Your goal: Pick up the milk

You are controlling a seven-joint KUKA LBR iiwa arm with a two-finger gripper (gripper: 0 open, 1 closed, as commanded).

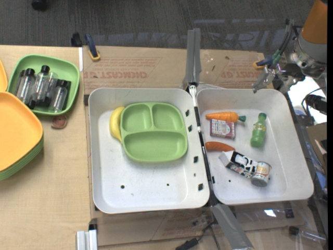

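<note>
Seemingly the milk (238, 163) lies flat just below the carrot (223, 117), touching a can (260, 173); the gripper (270, 73) hovers beyond the bin rim, state unreadable. A descent could nudge the can.

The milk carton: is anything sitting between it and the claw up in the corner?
Yes, partly. The milk carton lies near the right bin's front; the claw sits above the far rim, and the green bottle stands roughly between them.
</note>
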